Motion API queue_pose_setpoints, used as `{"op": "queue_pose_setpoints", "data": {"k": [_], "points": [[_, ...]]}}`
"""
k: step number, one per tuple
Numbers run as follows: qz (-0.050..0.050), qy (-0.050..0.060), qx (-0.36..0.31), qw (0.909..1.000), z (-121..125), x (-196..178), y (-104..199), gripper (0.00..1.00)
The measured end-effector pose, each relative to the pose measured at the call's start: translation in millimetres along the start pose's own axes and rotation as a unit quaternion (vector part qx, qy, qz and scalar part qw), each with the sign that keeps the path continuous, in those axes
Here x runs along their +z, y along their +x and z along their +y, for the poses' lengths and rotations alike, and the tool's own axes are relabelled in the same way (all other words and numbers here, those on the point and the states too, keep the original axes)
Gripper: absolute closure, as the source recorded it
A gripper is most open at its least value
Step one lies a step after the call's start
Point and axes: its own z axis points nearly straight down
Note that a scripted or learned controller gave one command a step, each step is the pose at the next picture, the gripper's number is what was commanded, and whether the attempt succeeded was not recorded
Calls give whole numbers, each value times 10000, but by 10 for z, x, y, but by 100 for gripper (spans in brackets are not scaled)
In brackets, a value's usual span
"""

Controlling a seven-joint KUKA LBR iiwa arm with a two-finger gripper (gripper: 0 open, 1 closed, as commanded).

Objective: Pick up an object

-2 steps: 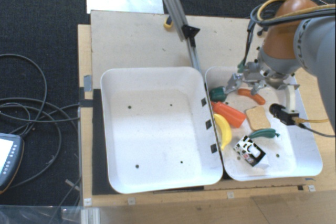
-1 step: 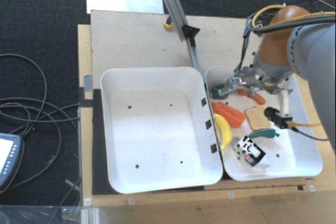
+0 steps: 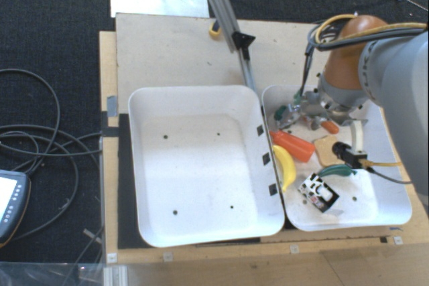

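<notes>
The right bin (image 3: 375, 214) is holding a yellow banana (image 3: 286, 166), an orange carrot (image 3: 293, 146), a tan slab (image 3: 326, 149) and a black-and-white block (image 3: 319, 193). The left bin (image 3: 144, 104) is sitting beside it. The gripper (image 3: 299, 112) is hanging over the right bin's far end; its state I cannot tell.

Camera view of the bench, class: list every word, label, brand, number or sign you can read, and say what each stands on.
No text can be read.
The black-and-white box in the right bin carries markings, too small and blurred to read.
The device screen at the left edge glows pale; nothing legible shows on it.
The banana, the orange carrot-like item and the left bin show no lettering.
</notes>
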Motion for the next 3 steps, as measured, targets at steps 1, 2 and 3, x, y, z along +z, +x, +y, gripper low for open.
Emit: {"op": "queue_pose_setpoints", "data": {"k": [1,2,3], "points": [[2,-9,-6,10000,8,-120,-2,100],[-7,-38,15,10000,19,-720,-94,100],[-5,-39,-9,10000,-18,-1295,-13,100]]}}
